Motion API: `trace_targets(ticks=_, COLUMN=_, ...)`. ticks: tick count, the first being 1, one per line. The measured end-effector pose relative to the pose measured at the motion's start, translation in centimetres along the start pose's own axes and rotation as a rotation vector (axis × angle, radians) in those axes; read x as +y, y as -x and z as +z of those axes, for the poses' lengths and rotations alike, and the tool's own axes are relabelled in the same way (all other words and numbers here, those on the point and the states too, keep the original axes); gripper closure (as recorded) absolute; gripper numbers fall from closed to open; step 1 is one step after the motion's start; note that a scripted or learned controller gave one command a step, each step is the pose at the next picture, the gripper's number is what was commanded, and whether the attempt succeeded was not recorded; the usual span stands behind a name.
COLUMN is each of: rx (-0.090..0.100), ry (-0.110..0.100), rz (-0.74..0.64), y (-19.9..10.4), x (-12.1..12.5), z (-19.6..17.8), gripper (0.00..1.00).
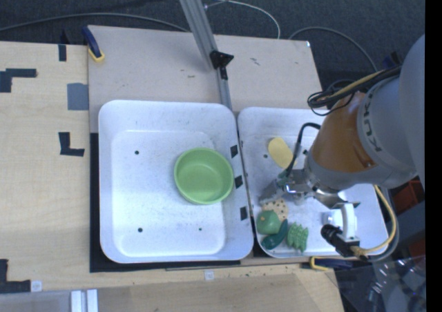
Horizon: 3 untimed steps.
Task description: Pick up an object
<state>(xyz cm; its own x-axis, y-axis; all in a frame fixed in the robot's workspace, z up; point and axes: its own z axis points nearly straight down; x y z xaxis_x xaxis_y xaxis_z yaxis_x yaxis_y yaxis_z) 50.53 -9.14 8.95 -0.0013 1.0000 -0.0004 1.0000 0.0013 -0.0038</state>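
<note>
In the right bin (257, 123), a pale yellow object (280, 151) lies near the middle. Toward the front sit a small tan dotted piece (276, 206), a round green object (268, 221), a dark teal piece (275, 240) and a spiky green toy (298, 236). My gripper (289, 187) hangs low over this bin, just above the tan piece and below the yellow object. The wrist hides most of the gripper. A green bowl (203, 175) stands in the left bin (110, 166).
The grey arm with its orange band (342, 139) covers the right half of the right bin. A metal pole (197, 10) slants down to the divider between the bins. Cables (262, 14) lie on the floor behind the bench.
</note>
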Motion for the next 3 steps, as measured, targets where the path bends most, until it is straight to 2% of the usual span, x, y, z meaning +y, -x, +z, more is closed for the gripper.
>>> trace_targets(ticks=1, rx=0.003, ry=-0.002, rz=0.000, y=-0.1, x=0.0, z=-1.2, gripper=1.00)
trace_targets(ticks=2, rx=0.000, ry=0.006, rz=0.001, y=0.3, x=-0.9, z=-6.6, gripper=1.00)
trace_targets(ticks=3, rx=0.000, ry=0.007, rz=-0.001, y=-0.3, x=-0.1, z=-11.3, gripper=1.00)
